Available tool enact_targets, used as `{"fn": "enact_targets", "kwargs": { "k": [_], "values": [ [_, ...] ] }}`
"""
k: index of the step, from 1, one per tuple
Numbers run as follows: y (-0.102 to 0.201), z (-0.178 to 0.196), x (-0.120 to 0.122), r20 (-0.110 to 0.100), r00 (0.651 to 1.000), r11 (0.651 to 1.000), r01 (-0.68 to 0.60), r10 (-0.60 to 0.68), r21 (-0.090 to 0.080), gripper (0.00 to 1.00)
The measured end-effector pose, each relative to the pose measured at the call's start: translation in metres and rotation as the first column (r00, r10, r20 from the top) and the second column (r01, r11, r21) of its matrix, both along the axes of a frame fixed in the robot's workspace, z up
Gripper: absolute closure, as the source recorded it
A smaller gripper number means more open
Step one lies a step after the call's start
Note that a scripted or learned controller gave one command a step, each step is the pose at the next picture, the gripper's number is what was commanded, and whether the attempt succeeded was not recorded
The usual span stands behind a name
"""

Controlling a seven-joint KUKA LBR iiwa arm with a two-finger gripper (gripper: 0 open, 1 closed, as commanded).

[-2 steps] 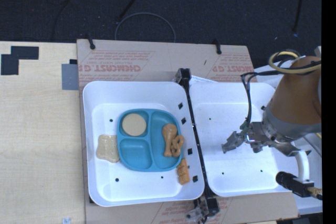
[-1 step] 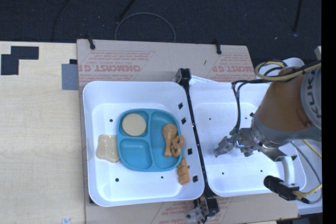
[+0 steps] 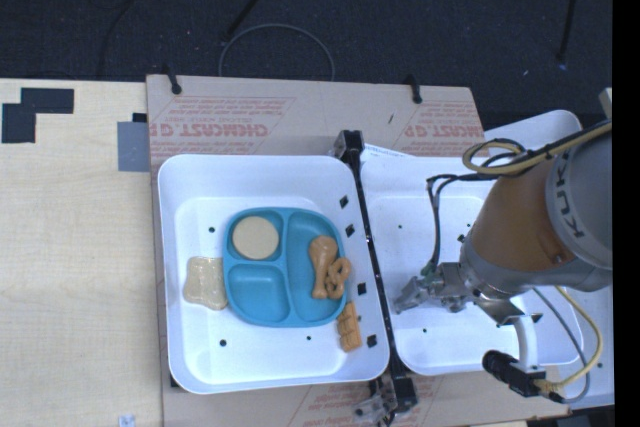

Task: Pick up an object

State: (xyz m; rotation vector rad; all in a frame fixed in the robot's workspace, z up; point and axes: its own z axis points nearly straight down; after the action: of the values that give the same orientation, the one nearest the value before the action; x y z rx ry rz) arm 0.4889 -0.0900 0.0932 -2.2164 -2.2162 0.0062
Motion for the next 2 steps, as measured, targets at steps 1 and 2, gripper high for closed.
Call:
{"fn": "enact_targets", "kwargs": {
  "k": [1,2],
  "values": [
    [-0.002,0.012,0.0,0.001,1.0,1.0,0.008,-0.008,0.0,1.0],
    [-0.003,0.063,-0.01,0.008,1.0,1.0,0.005,-0.005,-0.002,1.0]
  ]
}}
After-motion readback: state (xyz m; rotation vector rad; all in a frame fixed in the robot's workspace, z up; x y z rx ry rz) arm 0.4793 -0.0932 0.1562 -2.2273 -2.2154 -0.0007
